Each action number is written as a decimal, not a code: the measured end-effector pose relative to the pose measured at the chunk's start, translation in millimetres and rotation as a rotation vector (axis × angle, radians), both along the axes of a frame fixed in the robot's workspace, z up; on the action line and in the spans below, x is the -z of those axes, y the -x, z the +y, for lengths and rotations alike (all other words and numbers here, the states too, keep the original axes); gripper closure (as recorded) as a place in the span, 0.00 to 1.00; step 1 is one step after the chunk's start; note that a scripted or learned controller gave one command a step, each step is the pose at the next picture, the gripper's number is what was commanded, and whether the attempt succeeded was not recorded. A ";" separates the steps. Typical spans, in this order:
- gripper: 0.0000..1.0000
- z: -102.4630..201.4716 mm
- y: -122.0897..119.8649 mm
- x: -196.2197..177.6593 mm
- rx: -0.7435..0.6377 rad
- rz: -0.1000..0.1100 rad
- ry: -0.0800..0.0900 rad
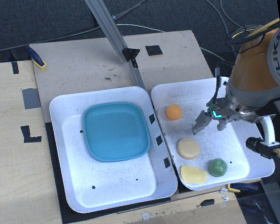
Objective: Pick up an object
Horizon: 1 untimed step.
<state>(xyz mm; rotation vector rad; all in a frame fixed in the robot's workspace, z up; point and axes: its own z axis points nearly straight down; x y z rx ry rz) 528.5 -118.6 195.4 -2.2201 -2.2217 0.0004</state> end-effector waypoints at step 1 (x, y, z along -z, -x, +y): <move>0.00 0.0 0.0 0.0 0.000 0.000 0.000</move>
